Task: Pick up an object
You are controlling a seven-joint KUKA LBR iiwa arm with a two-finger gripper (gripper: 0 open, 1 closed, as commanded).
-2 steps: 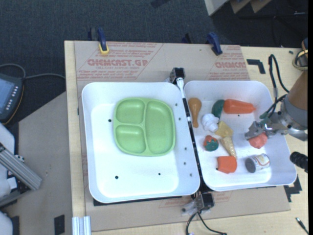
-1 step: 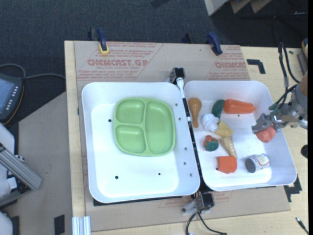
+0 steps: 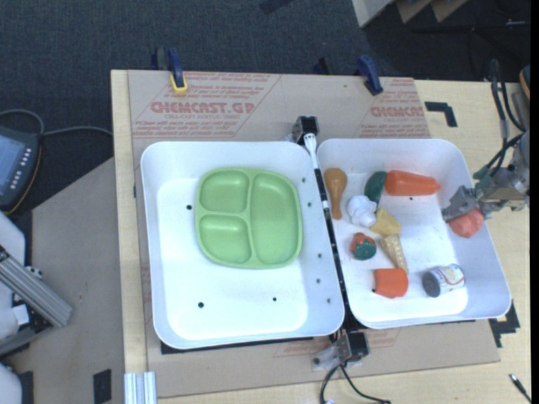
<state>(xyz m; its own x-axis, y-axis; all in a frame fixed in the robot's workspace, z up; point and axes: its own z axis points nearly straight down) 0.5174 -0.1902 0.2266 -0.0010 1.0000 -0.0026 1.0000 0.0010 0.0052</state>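
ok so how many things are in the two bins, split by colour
Left bin:
green: 1, the divided plate

Right bin:
orange or red: 4, carrot-like piece, red piece at the right wall, orange block, small round toy (part green)
dark green: 1
tan or yellow: 2, and cone
white: 1
grey and white can: 1

Total: 10

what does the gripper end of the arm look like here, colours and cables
At the camera view's right edge, over the right bin's far rim, the gripper is a small metallic grey assembly with dark finger parts. Thin dark cables loop down toward it from above. It looks blurred, so finer markings cannot be made out.
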